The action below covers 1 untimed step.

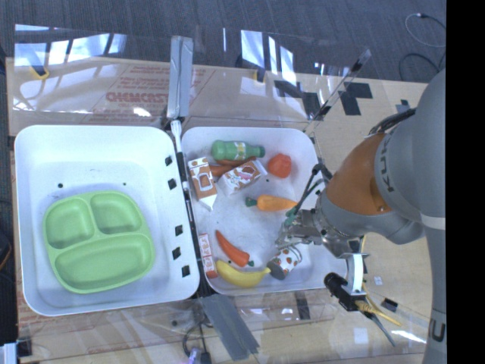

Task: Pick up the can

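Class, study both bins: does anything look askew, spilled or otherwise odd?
Nothing looks spilled or broken. The can lies tipped on its side in the right bin's near corner, beside the banana, just below the gripper. The green tray sits flat in the left bin.

Beside the white right bin (198, 139), the white left bin (30, 203) holds a pale green divided plastic plate (97, 240). Within the right bin: a green bottle with yellow label (236, 151), a red tomato (280, 165), an orange carrot (274, 202), a red pepper (232, 249), a yellow banana (241, 274), and a brown-and-white patterned can (286, 261).
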Each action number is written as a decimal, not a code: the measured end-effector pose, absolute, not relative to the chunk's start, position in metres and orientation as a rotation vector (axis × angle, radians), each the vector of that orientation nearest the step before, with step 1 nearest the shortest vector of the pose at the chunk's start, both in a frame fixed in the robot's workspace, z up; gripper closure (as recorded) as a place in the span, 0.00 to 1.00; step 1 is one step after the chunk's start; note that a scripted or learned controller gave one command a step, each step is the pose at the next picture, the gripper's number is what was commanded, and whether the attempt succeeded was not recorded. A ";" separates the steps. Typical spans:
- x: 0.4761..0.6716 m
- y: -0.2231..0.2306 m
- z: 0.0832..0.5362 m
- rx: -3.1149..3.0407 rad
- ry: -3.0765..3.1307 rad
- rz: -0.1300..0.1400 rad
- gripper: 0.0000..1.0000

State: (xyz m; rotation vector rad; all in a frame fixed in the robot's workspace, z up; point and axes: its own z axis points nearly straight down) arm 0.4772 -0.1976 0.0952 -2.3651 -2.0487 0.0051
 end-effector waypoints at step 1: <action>0.477 -0.197 0.095 -2.365 -2.049 0.005 0.00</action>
